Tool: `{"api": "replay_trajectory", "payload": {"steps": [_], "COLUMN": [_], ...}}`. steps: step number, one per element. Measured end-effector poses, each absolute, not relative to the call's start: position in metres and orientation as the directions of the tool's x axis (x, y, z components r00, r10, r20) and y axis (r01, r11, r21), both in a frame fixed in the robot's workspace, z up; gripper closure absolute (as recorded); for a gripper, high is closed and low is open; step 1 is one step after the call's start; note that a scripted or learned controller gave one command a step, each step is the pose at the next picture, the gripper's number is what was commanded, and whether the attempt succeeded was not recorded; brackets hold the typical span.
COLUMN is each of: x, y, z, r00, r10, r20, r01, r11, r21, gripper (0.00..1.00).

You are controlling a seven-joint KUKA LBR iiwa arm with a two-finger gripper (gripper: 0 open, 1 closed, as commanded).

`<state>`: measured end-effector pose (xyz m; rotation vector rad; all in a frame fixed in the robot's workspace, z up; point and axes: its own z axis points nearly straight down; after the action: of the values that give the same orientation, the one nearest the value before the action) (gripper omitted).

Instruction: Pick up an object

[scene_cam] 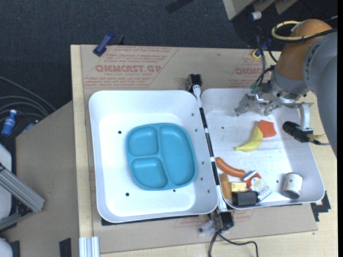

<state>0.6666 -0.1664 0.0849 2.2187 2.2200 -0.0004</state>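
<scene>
Brown worktop (144, 66) printed with red lettering, bearing two white bins side by side. Left bin (104, 143) holds a blue three-compartment plate (161, 156). Blue clip (104, 44) at the worktop's far-left corner. Dark carpet (64, 9) beyond.

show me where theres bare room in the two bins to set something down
Left bin: a bare white band runs all around the blue divided plate. Right bin: open floor left of the banana, below the gripper. Crowded near corner: hot dog, small boxes, white cup.
</scene>
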Motion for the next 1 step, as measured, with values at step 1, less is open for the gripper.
{"api": "replay_trajectory", "payload": {"steps": [1], "x": [0.6667], "y": [-0.1774], "z": [0.0851], "r00": [0.0], "r10": [1.0], "r20": [-0.002], "r01": [1.0], "r11": [0.0], "r21": [0.002], "gripper": [0.0]}}
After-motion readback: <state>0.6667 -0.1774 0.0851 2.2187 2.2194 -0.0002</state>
